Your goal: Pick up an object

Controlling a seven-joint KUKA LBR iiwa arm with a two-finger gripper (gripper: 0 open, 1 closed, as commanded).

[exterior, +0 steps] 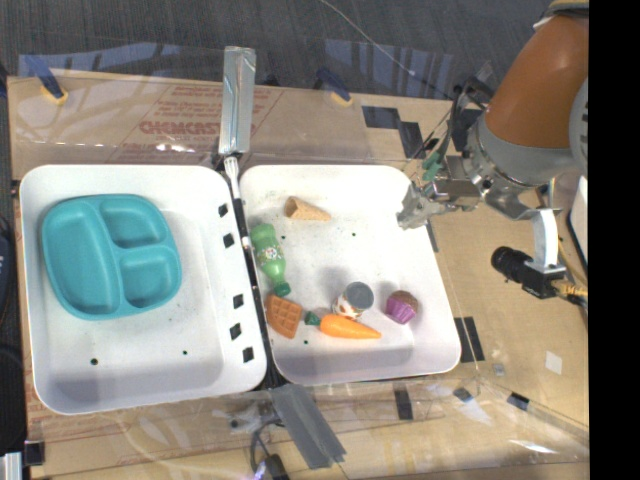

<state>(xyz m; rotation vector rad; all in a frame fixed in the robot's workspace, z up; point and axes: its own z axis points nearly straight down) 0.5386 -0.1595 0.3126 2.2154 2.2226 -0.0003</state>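
The gripper hangs at the right rim of the right bin, its grip too blurry to tell, while the toy carrot lies low in the middle, so crowding toys could spoil a grab.

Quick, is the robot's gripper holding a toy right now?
Gripper: above the right bin's right rim, no toy seen in it; open or closed cannot be told.

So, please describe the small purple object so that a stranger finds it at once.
Look in the right bin, the one without the teal tray. Near its front right corner sits the purple cupcake, right of the carrot; it alone is purple.
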